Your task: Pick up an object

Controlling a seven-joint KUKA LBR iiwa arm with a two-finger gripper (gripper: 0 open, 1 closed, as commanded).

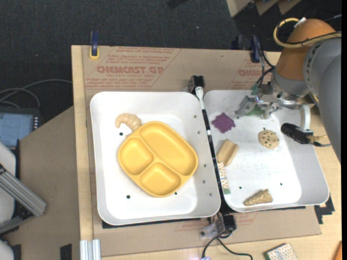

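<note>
Hovering over the far side of the right bin, the gripper held nothing I could see; whether it stood wide or narrow I could not tell. Nearest it, just below and to its left, lay a purple scrap. A cookie sat a little below and to its right, a tan roll further down, a wedge well apart at the near rim. Across the divider, the left bin carried a yellow tray and a croissant. To my eye, dropping squarely over the scrap before closing would serve best.
</note>
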